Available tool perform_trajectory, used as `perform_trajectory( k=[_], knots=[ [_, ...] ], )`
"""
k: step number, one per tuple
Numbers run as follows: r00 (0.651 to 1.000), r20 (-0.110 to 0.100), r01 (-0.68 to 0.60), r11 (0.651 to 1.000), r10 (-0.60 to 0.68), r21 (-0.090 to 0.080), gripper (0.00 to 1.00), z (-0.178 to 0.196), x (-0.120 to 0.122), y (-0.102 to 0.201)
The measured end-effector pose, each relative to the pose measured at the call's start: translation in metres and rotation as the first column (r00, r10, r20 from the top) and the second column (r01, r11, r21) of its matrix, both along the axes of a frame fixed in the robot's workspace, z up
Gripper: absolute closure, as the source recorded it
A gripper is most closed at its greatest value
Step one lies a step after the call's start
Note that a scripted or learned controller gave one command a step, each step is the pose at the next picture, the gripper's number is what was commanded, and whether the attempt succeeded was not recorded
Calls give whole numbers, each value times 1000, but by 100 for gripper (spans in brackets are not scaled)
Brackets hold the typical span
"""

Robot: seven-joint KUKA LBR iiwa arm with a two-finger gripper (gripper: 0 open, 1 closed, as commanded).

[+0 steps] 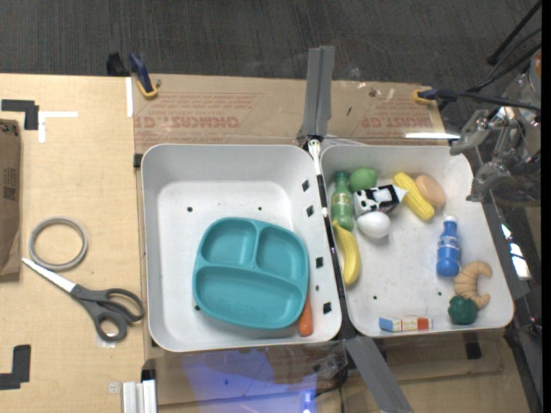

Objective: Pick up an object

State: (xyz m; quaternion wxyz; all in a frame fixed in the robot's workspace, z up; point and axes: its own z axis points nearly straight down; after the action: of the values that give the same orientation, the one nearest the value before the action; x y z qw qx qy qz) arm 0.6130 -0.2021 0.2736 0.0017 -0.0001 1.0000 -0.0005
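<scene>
Closest to the camera, along the lower wall of the right bin (499,317), lies a small red-and-white box (405,323), with a dark green lump (463,310) to its right and a tan croissant (473,282) just above that. A blue bottle (448,248) stands a little higher, near the bin's right side.

Across the upper part of this bin the things I could pick sit crowded together. There is a yellow corn cob (413,196) touching a peach-coloured oval (430,190), a black-and-white toy (379,199), a white egg (374,224) just below it, a round green fruit (363,178) and a pale green bottle (343,200). A banana (347,252) lies lengthwise along the bin's left wall.

The left bin (172,179) holds a teal divided plate (251,272), with a small orange piece (306,321) against its lower right rim.

My gripper (492,149) is at the upper right of the frame, beside the right bin's upper right corner and apart from every object. Whether it is spread or closed I cannot tell from this angle; nothing is seen held in it.

On the wooden bench at the far left are grey-handled scissors (95,299) and a roll of tape (58,242) just above them.
</scene>
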Motion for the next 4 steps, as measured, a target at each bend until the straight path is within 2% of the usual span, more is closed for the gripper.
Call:
perform_trajectory(
  k=[1, 2, 3, 4],
  knots=[
    [983, -1, 185, 983, -185, 1, 0, -171, 19, -16],
    [948, 16, 318, 948, -318, 3, 0, -173, -39, -19],
    [912, 17, 410, 912, -410, 4, 0, -174, -94, -20],
    [913, 27, 407, 914, -407, 3, 100, -163, -91, -20]
  ],
)
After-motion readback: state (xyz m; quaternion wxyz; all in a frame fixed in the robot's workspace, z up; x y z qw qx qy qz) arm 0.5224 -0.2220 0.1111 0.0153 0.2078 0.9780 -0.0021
